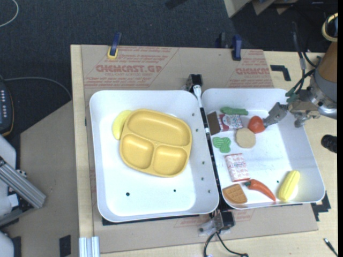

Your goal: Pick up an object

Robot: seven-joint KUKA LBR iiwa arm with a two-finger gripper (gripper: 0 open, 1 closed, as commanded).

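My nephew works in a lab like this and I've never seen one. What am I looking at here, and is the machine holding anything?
One camera looks down at a slant on a bench with two shallow white bins. The left bin holds a yellow divided plate. The right bin holds toy food: a tomato, a round cookie, a corn cob, a chili pepper, a waffle and small packets. The robot arm reaches in from the right; its gripper sits beside the tomato. I see nothing between its fingers.
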